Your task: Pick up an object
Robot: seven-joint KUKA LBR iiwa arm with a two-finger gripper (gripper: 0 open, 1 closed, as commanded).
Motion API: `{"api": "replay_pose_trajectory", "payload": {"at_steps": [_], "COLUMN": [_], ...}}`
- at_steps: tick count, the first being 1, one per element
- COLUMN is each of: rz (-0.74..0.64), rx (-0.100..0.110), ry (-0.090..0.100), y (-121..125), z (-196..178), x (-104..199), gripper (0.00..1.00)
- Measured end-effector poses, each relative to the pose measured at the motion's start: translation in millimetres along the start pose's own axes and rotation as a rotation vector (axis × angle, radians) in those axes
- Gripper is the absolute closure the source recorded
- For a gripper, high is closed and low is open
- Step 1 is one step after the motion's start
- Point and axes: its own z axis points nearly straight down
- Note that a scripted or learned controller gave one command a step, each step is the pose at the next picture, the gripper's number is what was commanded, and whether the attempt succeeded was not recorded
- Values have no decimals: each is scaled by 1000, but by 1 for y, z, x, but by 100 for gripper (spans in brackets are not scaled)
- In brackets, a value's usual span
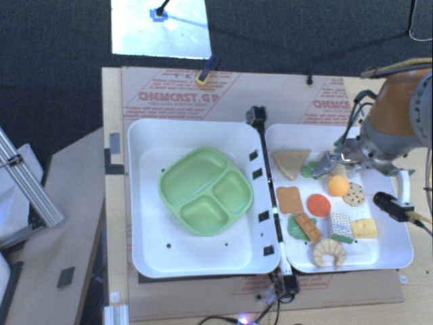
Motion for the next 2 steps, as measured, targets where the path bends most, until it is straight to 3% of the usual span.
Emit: {"api": "replay_pose_trajectory", "payload": {"at_steps": [1,2], "rz": [-1,0], "rx": [-2,-4], "ry": [0,-1], "y": [1,1], "z": [51,39], "x": [0,0], "gripper": [0,100]}}
